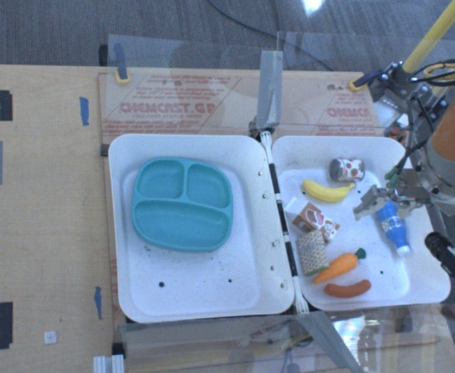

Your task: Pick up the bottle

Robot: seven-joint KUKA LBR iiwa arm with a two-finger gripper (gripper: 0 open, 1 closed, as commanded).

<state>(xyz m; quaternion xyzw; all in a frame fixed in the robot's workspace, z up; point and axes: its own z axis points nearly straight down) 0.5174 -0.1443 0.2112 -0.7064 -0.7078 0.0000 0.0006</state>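
Fingers of the gripper (pixel 376 201) are sitting spread apart in the right bin (pixel 437 286), hovering just at the top end of the bottle (pixel 392 228), not clamped on anything. Bottle is lying on its side near the bin's right wall, blue body, white cap pointing down-right. To do this well, my call: fingers should be straddling the blue body across its narrow width, dropping low before closing, since a lying bottle is likely rolling away if nudged on one side. Right bin is also holding a banana (pixel 327 191), a small can (pixel 346 169), a little carton (pixel 310 218), a carrot (pixel 338 266) and a sausage (pixel 347 289), all apart from the bottle. Left bin (pixel 134 286) is holding a teal divided plate (pixel 182 205).
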